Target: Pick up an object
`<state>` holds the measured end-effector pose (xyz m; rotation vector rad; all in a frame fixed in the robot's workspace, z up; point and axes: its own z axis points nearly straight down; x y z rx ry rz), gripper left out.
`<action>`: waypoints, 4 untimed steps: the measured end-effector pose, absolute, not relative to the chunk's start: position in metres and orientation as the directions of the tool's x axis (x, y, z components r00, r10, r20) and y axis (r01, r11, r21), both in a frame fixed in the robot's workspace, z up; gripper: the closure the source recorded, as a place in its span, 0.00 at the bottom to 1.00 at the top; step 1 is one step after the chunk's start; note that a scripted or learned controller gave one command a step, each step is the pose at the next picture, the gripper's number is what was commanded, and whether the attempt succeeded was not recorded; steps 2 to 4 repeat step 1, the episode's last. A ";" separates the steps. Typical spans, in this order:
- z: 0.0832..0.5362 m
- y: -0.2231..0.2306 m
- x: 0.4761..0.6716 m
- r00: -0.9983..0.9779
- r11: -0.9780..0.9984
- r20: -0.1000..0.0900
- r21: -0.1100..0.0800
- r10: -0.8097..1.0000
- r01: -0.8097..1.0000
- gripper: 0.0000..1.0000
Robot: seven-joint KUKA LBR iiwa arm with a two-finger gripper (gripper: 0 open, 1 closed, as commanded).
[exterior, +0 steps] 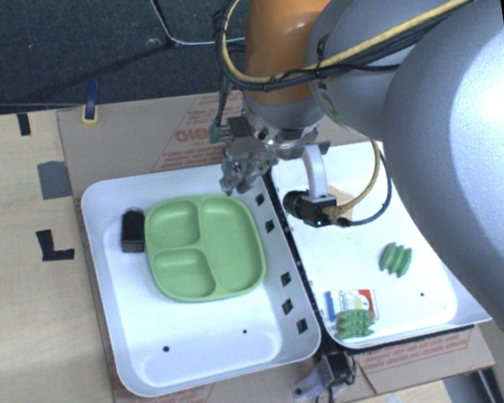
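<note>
Grey arm housing [473, 161] looms closest to the lens, filling the right side and leading back to the orange band [283, 10] above the wrist. Below that, the claw [247, 170] hangs at the far end of the divider between the two white bins, roughly over the left bin [119, 293]'s far right corner; whether it is spread or pressed together I cannot tell, and nothing shows between its tips. The step looks like the approach, with no object chosen yet. Nearest candidates are the green divided plate [204, 248] lying flat in the left bin, its long axis running near to far, and a small black block [132, 231] touching the plate's left rim. In the right bin [440, 308] lie a green pod-like piece [396, 259], angled diagonally, and a green item on a printed card [352, 313]. Next, the claw needs to settle over one object and descend.
</note>
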<state>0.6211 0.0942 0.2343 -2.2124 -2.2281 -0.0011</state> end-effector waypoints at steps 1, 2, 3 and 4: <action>0.234 0.090 0.621 -0.003 0.003 0.000 -0.002 1.000 1.000 0.00; 0.234 0.090 0.621 -0.003 0.003 0.000 -0.002 1.000 1.000 0.00; 0.234 0.090 0.621 -0.003 0.003 0.000 -0.002 1.000 1.000 0.00; 0.234 0.090 0.621 -0.003 0.003 0.000 -0.002 1.000 1.000 0.00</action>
